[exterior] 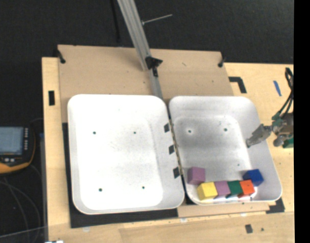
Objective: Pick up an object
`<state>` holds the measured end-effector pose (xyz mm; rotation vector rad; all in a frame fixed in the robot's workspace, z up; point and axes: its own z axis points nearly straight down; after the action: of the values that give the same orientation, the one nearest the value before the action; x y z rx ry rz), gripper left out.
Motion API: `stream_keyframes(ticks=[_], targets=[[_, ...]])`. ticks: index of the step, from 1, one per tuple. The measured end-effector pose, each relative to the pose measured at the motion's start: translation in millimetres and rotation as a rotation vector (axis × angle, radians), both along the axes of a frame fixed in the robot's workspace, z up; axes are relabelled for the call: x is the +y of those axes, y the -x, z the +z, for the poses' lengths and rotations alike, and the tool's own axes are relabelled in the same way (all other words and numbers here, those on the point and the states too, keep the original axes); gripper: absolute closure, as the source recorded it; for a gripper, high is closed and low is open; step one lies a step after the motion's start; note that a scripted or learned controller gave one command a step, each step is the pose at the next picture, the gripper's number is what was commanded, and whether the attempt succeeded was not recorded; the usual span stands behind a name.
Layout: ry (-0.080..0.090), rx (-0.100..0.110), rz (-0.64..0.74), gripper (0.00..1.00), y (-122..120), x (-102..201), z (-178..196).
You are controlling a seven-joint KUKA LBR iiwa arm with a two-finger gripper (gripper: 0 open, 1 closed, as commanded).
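No readable text, labels or nos. anywhere; the handheld unit's [10,145] screen is too blurred to read.

Look at the pale wooden bench top [53,135]: a tan board [109,75] lies across its far part, under the far edges of the bins. You'll see a grey metal rail [137,32] slanting from the far edge down to the gap between the bins, with a small black clamp [153,63] on it. On the dark floor at the far left sits a handheld device with a grey screen and orange casing [10,147]. Black corner brackets [238,83] mark the bench right of the board, with a short blue strip [277,88] beside them.
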<state>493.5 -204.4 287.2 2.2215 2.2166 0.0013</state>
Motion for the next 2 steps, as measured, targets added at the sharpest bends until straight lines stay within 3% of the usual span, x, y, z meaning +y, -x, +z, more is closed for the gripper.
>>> stream_keyframes(ticks=[1,2], targets=[[-0.003,0.005,0.009,0.00,5.4,47.2,-39.1],[-0.001,0.001,0.002,0.00,5.3,44.5,-37.1]])
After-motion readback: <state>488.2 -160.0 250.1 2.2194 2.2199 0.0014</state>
